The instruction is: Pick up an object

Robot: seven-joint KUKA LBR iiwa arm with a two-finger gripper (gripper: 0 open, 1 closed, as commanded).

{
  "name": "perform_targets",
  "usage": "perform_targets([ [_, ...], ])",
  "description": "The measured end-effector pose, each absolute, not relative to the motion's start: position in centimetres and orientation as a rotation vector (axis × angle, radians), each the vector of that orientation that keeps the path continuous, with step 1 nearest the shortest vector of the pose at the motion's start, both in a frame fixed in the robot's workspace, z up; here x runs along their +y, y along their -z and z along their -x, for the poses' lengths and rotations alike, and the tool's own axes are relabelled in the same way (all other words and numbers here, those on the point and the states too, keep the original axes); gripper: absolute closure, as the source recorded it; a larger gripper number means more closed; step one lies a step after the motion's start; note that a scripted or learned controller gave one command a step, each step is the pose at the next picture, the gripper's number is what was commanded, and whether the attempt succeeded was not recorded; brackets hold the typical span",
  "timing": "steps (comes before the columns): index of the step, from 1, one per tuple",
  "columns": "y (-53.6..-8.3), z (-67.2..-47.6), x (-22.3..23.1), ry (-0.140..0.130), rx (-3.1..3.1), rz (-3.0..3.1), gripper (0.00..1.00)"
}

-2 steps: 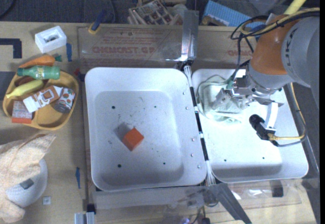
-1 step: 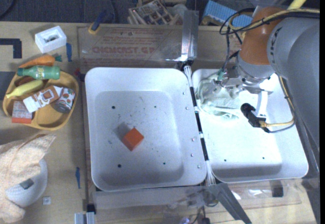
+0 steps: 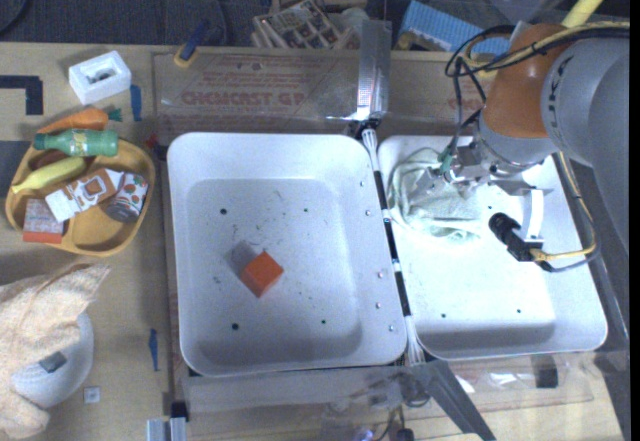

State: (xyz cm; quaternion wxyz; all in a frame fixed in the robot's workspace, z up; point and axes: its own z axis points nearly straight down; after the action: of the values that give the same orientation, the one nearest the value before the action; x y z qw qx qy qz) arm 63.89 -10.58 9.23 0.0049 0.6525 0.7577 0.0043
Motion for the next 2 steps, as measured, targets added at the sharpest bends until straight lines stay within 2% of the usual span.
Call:
perform_targets([
  [1, -9.1, -66.8, -10.0, 0.003, 2.494, -1.902, 0.00],
  [2, -10.4, -67.0, -9.9, -0.004, 2.491, -1.896, 1.00],
])
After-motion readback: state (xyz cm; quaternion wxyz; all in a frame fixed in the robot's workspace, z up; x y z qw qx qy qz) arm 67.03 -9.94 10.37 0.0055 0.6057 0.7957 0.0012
